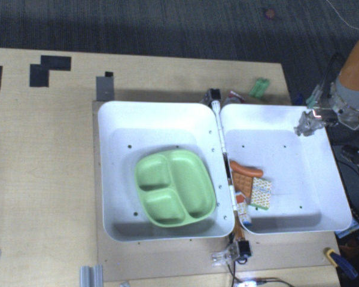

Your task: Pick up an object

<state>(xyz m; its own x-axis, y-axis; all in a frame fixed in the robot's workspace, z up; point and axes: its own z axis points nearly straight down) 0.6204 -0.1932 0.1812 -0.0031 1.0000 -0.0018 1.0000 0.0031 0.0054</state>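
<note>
Hot dog toy [246, 170] lies by right bin's [287, 137] left wall, long axis across | tool [305, 126] at bin's far-right rim, well apart | grip state: cannot tell

I'm seeing the bench [42, 178] carrying two white bins, the left bin [110, 172] and the right bin [323, 184], sitting side by side.

Even overhead light, soft focus; white bins [167, 115] bright, mild glare; dark floor [167, 11] dim.
</note>
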